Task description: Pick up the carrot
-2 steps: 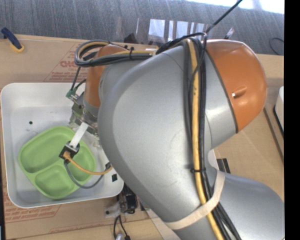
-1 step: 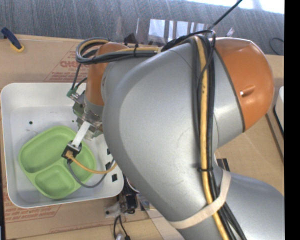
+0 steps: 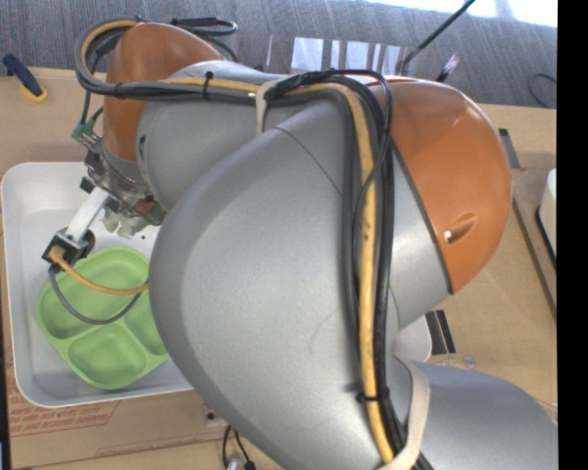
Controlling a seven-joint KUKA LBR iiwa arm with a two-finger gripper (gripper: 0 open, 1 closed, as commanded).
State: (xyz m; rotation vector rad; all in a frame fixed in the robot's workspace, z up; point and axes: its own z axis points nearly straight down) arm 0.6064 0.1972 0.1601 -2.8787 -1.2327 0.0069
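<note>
Carrot: couldn't place it. Arm (image 3: pixel 304 292) sat nearest the camera and covered most of both bins, so my guess was it lay somewhere under that bulk. At the near edge of the exposed bin (image 3: pixel 24 228) sat a green divided plate (image 3: pixel 103 346), with one side tucked under the arm. Past the plate's far rim, toward the bin's far edge, the gripper (image 3: pixel 127 213) hung low over the white floor, close to the plate but apparently not touching it. Jaw state: couldn't tell, wrist hardware was in the way. I saw nothing held.

Judgement: this read as the approach, with no grasp confirmed. To do it well:
- get a fix on the carrot first
- set the jaws across its narrow width near mid-length
- come down plumb, clear of the plate rim and bin wall
- close, then lift straight up and check it came along

Farthest out, a blue-handled tool (image 3: pixel 22 76) lay at the bench's far corner, well apart from all this.
</note>
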